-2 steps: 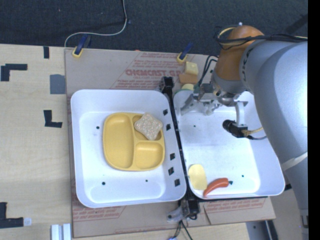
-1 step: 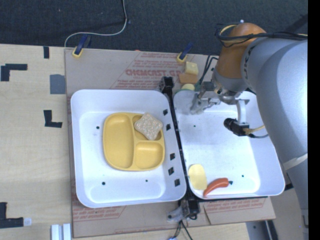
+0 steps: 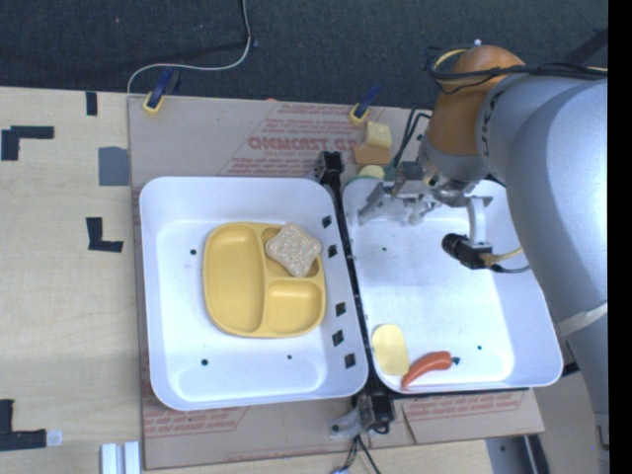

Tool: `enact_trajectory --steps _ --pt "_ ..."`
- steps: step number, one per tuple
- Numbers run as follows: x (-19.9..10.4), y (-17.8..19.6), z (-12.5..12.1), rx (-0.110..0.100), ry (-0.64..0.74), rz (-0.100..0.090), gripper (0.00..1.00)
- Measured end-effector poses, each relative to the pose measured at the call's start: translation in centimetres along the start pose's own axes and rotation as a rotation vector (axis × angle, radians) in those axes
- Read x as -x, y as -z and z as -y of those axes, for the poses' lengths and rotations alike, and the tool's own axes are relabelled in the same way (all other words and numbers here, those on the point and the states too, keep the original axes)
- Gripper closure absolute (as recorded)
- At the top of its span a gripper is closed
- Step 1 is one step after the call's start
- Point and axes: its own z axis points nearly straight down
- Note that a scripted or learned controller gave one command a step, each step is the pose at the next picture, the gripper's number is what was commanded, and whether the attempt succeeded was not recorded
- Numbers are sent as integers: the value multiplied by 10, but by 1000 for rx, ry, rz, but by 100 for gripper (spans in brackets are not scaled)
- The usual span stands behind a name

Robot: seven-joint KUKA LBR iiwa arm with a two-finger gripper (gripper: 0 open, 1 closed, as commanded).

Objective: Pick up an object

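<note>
The end effector [image 3: 395,197] sits low at the far edge of the right bin [image 3: 444,284], close to the divider, with the grey arm [image 3: 553,166] crowding in above it. Whether it is open or closed I cannot tell; the metal parts there blur together. Just beside it, at the bin's far rim, rests a pale round object [image 3: 370,173], with tan blocks [image 3: 375,144] behind it on the cardboard. Candidates for picking lie well apart from it: a pale yellow piece [image 3: 390,347] and an orange-red pepper-like item [image 3: 428,366] touching near the bin's front wall. The left bin [image 3: 178,363] holds a yellow divided tray [image 3: 237,284] with a speckled tan square [image 3: 293,249] on its far rim. The step in hand seems to be a descent near the corner. To do it well, centre squarely over one object and keep off the wall.
</note>
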Motion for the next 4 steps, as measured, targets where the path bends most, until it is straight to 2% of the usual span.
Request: enact_trajectory --steps 1,2,3,4 --pt "-2 -19 1 -3 -5 4 0" --pt "-3 -9 1 -1 -4 3 100" --pt "-3 -9 1 -2 -4 3 0" --pt "33 -19 0 1 -6 2 0"
